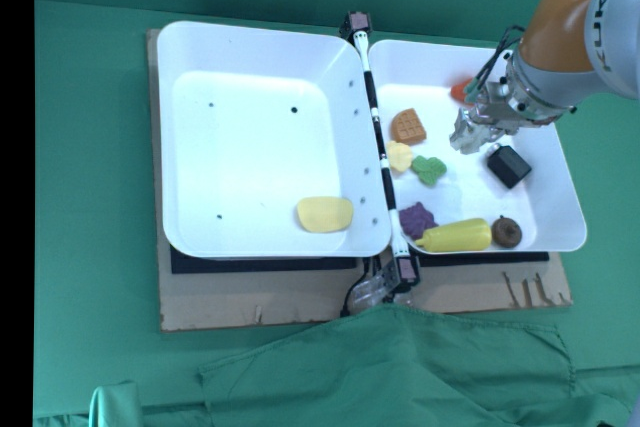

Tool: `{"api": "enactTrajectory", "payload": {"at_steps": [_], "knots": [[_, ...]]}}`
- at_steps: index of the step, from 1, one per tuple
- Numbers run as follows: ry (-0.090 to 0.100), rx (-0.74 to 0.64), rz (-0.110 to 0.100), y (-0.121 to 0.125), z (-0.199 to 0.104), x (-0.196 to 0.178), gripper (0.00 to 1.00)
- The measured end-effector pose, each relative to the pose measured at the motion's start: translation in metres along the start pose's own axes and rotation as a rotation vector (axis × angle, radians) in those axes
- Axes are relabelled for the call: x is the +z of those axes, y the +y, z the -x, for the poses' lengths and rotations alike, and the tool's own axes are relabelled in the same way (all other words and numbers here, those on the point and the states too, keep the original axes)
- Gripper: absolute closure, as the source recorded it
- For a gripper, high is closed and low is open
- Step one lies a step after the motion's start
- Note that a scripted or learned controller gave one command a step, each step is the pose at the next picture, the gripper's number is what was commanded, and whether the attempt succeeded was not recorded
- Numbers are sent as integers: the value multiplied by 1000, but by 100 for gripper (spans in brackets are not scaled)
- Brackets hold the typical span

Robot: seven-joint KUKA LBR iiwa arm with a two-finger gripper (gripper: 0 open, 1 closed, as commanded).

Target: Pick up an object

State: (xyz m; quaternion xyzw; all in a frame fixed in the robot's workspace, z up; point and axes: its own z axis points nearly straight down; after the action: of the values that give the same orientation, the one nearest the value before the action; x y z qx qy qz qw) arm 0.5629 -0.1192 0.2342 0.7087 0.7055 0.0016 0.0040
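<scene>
Lying in the left white bin (200, 65) is a flat yellow piece (324, 214). The right white bin (560, 205) holds an orange waffle-shaped toy (407, 126) and a black block (508, 165), with the gripper (466, 137) hovering between them; its jaw state is unclear.

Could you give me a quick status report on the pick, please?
Gripper low over right bin, nothing seen held. Black block nearest, untouched. Red piece partly behind wrist.

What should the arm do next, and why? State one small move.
Probably lower the pincer straight down and a little toward the black block, the nearest item. The pincer hangs over bare floor of the right bin, between the waffle piece and the block, with nothing seen between its fingers.
</scene>
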Motion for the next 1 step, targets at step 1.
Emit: {"api": "enactTrajectory", "payload": {"at_steps": [1], "knots": [[1,-1,-3,-1,-1,1,0]]}}
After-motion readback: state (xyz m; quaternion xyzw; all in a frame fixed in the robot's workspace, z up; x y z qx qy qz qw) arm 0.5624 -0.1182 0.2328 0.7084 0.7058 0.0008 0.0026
